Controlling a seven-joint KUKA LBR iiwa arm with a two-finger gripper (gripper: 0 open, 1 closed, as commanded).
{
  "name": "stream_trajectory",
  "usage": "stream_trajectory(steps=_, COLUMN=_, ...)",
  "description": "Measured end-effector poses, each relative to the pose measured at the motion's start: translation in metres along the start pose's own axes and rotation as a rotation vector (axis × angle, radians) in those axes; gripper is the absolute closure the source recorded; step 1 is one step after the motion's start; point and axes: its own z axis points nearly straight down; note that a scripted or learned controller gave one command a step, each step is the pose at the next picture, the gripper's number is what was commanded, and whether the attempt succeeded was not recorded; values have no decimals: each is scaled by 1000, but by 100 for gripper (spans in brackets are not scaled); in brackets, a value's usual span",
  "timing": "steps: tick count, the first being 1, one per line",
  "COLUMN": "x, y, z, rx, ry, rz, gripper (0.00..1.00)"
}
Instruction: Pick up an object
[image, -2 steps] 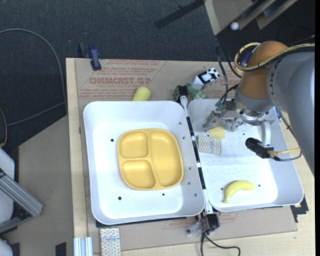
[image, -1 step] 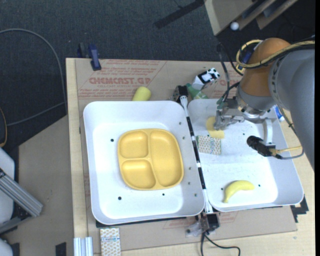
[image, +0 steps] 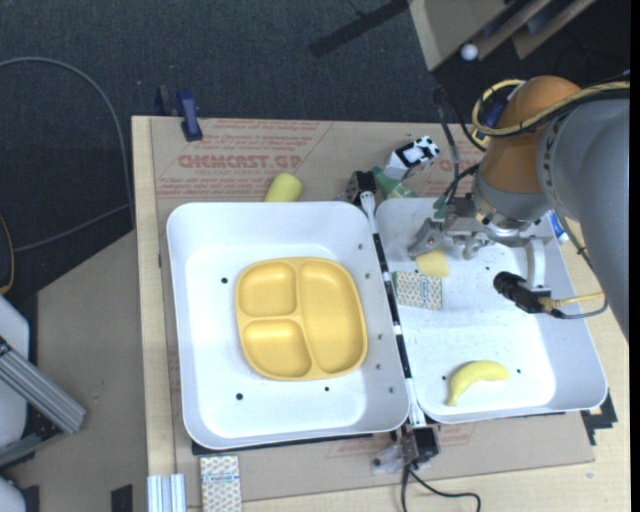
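I see the gripper (image: 437, 240) low in the right bin (image: 570, 385), just above a pale yellow block (image: 433, 264) — whether it is clenched I cannot tell. A banana (image: 476, 378) lies near the front; the left bin (image: 195, 330) holds a yellow divided plate (image: 300, 317).

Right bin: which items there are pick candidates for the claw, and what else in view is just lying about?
Pick candidates, right bin:
- pale yellow block, just under the claw
- patterned packet
- banana

Lying about:
- yellow divided plate in the left bin
- yellow cylinder on the bench, behind the left bin
- blue clamp at the bench's far edge
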Motion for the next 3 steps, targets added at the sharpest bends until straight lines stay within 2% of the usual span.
stream_trajectory(steps=1, x=-10, y=24, z=7, rx=-3, ry=-2, rz=-2, gripper=0)
stream_trajectory(steps=2, x=0, y=3, z=10, rx=1, ry=0, rz=-1, gripper=0)
stream_trajectory(steps=3, x=0, y=4, z=0, rx=-1, ry=0, rz=-1, gripper=100)
